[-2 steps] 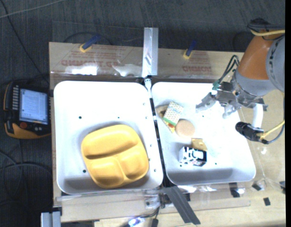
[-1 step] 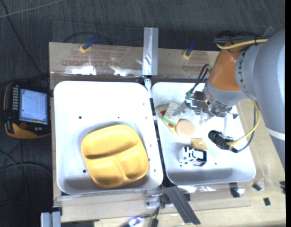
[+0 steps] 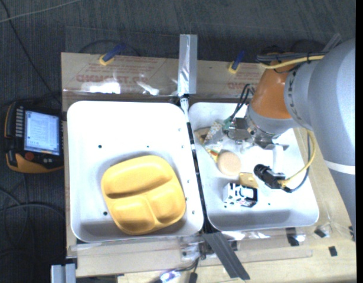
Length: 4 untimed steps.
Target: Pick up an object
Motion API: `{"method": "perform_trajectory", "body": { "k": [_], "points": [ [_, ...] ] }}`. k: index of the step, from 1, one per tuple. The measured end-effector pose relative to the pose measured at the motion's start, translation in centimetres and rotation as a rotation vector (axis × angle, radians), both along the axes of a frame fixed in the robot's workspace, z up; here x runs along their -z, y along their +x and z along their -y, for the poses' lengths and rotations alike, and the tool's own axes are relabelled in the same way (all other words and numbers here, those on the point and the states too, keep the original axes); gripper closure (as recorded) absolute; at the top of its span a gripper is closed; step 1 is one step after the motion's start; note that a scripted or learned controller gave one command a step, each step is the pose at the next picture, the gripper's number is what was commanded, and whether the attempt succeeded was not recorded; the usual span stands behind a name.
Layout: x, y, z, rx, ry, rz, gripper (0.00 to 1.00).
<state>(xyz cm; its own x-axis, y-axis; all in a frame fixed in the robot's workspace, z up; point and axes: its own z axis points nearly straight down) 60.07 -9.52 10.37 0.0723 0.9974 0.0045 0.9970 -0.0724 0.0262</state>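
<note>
End effector (image 3: 237,131) over right bin (image 3: 299,208), dark carpet (image 3: 28,52)

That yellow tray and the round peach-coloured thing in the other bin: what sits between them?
In the camera view, the bins' touching rims lie between the yellow tray and the round peach object, plus bare white floor of each bin.

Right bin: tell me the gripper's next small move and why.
Probably a short shift toward the view's lower left, then straight down onto the round tan object. The gripper sits over the right bin near its upper middle, and that object lies just beside it with bare floor to its right, apart from the black-and-white item.
</note>
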Motion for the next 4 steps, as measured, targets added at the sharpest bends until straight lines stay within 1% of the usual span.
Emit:
{"method": "perform_trajectory", "body": {
  "k": [1,2,3,4],
  "points": [
    [1.4,-3.4,0.4,0.179,0.001,-0.014,0.00],
    [1.5,0.4,1.5,0.354,0.002,-0.022,0.00],
    [-0.4,5.1,4.2,0.054,0.004,-0.101,0.00],
    [1.4,1.9,2.7,-0.021,-0.011,-0.018,0.00]
  ]
}}
